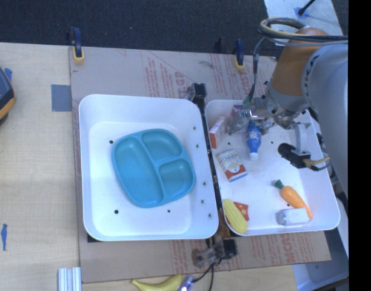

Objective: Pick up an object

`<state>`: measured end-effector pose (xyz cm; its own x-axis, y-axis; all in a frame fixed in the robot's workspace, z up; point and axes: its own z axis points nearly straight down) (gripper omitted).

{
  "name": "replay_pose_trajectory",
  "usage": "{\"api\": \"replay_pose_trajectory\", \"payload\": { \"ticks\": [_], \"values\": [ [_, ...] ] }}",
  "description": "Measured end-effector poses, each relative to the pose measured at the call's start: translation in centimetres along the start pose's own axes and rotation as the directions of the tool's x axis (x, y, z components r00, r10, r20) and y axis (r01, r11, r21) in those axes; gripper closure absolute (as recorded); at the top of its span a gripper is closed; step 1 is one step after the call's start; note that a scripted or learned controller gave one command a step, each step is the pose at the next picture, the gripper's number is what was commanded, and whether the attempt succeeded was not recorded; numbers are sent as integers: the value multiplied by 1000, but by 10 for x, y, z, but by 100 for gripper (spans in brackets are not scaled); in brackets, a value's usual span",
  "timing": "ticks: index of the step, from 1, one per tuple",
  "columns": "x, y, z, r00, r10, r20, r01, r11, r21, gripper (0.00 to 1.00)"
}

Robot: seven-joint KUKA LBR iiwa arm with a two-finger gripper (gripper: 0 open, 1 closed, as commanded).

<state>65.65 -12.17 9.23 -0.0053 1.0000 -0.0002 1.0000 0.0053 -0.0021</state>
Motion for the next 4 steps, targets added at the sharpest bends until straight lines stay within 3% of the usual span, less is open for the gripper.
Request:
{"api": "replay_pose_trajectory", "payload": {
  "ticks": [1, 4],
  "values": [
    [25, -1, -1, 1000, 2, 5, -2, 1000, 4, 0],
    [25, -3, -1, 1000, 4, 5, -4, 1000, 0, 0]
  ]
}}
